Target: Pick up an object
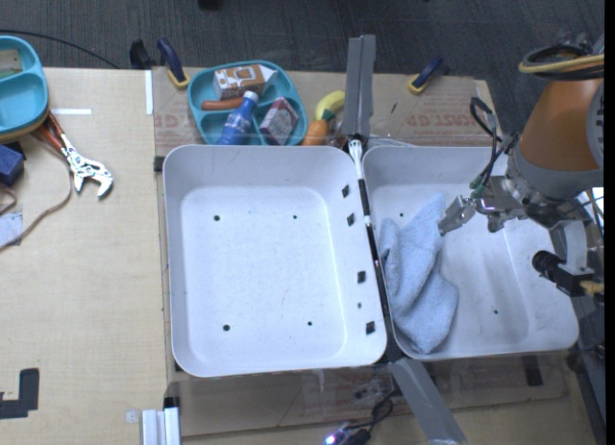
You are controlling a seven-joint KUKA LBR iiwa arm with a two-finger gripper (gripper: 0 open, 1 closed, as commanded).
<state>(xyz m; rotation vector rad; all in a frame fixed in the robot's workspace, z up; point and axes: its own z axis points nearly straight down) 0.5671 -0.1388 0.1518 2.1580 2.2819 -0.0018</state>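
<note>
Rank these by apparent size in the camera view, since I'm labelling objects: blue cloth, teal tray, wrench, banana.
1. Blue cloth, in the right bin
2. Teal tray, a little smaller
3. Wrench
4. Banana, partly hidden, so its rank below the wrench is unsure

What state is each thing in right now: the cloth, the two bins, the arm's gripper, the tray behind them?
Light blue crumpled cloth: lying bunched in the right bin, against its left wall, not held.
Right shallow white bin: holds the cloth.
Left shallow white bin: bare floor showing.
Gripper: above the right bin, at the cloth's upper edge.
Teal divided tray: behind the bins, filled with small items.
</note>
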